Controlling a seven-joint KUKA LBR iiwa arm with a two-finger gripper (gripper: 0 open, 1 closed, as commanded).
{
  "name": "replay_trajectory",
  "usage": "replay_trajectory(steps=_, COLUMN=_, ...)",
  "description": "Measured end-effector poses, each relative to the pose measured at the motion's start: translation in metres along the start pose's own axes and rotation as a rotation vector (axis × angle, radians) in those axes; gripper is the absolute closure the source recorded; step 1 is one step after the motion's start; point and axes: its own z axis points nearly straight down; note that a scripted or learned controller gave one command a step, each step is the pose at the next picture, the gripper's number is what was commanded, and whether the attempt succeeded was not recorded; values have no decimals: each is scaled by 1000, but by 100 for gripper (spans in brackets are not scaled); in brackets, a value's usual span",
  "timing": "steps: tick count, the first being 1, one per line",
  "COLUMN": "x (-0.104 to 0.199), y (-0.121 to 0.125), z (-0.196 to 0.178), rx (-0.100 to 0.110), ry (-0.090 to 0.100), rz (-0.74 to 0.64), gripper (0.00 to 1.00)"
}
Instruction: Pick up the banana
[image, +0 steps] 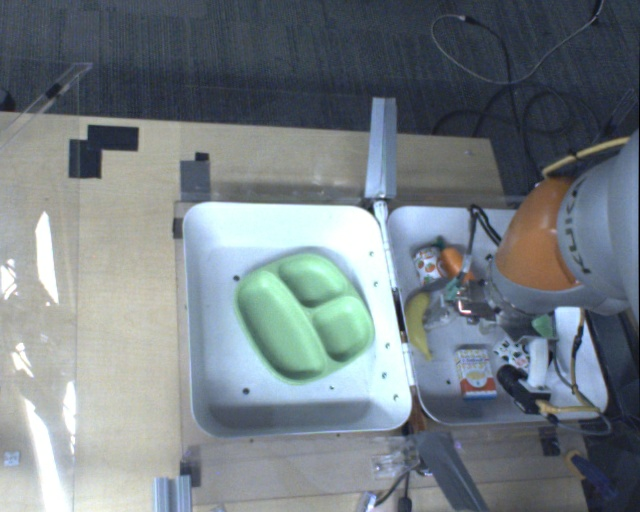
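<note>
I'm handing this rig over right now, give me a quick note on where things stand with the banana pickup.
Gripper: low in the right bin, just right of the banana; whether its fingers are open or shut cannot be told from this view.
Banana: lying in the right bin along its left wall, next to the divider.
Also in that bin: a small carton near the front, small items toward the back.
Left bin: holds a green divided tray.
Done: arm brought down near the banana.
Left: grasp and lift it.

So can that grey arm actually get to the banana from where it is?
Probably yes. The banana lies uncovered by the right bin's left wall, and the gripper is just beside it. The wall alongside may crowd the grasp.
</note>
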Motion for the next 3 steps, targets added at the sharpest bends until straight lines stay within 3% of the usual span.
replay_trajectory(steps=1, x=1, y=-11, z=1, rx=4, ry=5, rz=199, gripper=0)
replay_trajectory(steps=2, x=3, y=-10, z=-9, rx=4, ry=8, rz=195, gripper=100)
replay_trajectory(steps=3, x=-9, y=65, z=3, rx=10, ry=4, rz=206, gripper=100)
